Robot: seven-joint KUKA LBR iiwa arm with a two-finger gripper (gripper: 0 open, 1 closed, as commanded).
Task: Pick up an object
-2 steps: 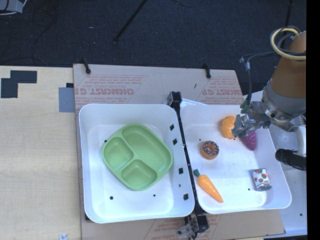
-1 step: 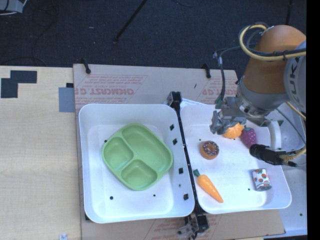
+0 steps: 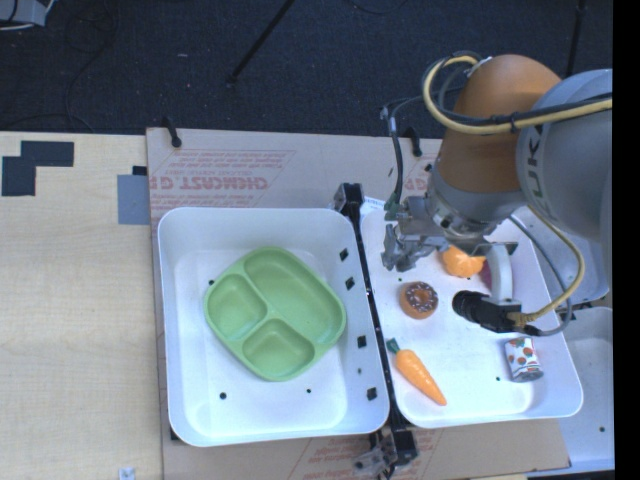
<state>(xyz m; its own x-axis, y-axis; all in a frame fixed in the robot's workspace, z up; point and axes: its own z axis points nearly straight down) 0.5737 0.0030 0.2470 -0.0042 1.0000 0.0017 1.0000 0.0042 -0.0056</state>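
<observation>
The tool (image 3: 398, 251) is seen low over the right bin (image 3: 560, 388), far-left corner; whether released or clenched cannot be told. The donut (image 3: 419, 299) lies just near of it. A centred, vertical descent is advised.

We see a bulky arm (image 3: 570, 138) with smooth grey casing and a rounded orange band (image 3: 490, 128) above the wrist. A yellow cable (image 3: 440, 73) loops over the orange part, with thinner black wires beside it. Below sits the dull grey metal pincer (image 3: 400, 253), and dark lettering marks the grey shell.
</observation>
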